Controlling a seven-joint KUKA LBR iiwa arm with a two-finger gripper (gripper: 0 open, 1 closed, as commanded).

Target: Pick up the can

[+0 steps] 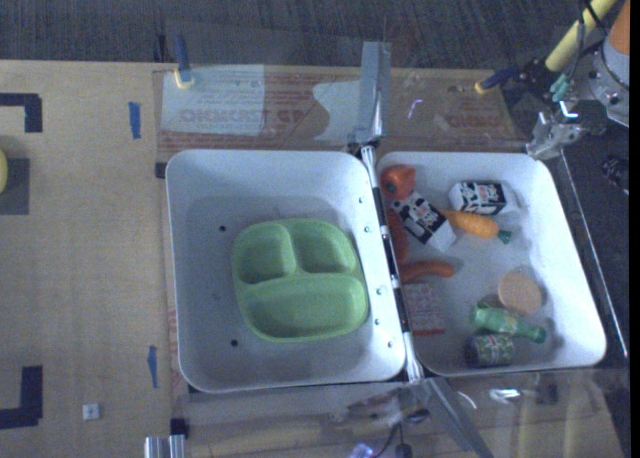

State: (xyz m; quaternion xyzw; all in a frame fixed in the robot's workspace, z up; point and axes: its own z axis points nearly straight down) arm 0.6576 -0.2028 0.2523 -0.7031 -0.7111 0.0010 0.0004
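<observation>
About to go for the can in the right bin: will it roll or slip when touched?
The can seems to lie on its side, so it could roll if nudged. The green bottle rests right beside it and may shift too. Its rounded, likely smooth wall might slip unless gripped squarely.

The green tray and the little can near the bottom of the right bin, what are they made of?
The green tray looks like moulded plastic: one even matte colour, with rounded compartment walls. The can is probably metal with a dark printed label, judging by its cylinder shape lying on its side, but it is too small and blurred to be sure. It could also be a plastic toy.
</observation>
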